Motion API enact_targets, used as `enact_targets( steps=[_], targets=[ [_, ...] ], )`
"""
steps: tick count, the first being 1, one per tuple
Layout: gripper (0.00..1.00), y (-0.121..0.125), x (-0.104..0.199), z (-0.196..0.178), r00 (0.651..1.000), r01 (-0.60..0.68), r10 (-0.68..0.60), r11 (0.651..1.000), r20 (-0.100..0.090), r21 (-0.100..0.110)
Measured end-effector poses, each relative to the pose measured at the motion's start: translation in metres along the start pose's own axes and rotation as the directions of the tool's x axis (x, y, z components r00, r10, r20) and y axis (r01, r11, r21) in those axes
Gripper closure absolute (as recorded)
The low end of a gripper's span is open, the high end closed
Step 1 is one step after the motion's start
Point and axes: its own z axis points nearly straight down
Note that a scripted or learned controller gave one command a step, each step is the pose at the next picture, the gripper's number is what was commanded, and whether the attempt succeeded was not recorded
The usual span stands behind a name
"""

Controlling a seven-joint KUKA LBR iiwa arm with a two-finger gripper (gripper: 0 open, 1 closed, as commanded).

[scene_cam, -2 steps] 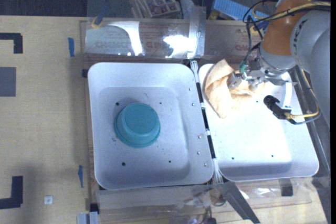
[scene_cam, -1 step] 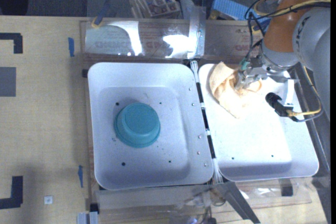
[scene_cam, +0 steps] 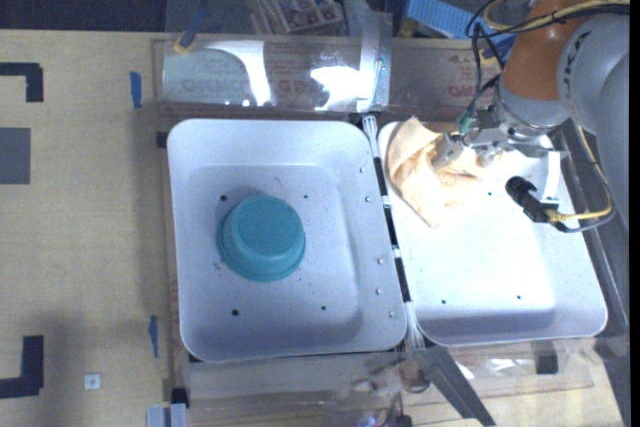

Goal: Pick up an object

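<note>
Nearest the camera, low in the frame, the left bin (scene_cam: 200, 315) holds a teal bowl (scene_cam: 262, 237) lying upside down at its middle, well apart from the arm. Beside it, the right bin (scene_cam: 520, 305) is bare along its lower floor. Farther up, a crumpled tan cloth (scene_cam: 425, 177) lies in that bin's upper left corner, against the divider. The gripper (scene_cam: 450, 150) sits right over the cloth's upper edge; whether it is released or clenched I cannot tell. To grasp well, it should probably bite a raised fold near the cloth's middle, away from the bin wall, which crowds the approach. Beyond, a shiny clear sheet (scene_cam: 270, 75) and clutter sit at the frame's top.
</note>
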Motion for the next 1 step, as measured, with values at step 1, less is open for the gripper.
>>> enact_targets(
  steps=[1],
  targets=[
    [0.00,-0.0004,0.0197,0.0117,0.976,0.218,-0.218,0.976,-0.005,0.008]
  ],
)
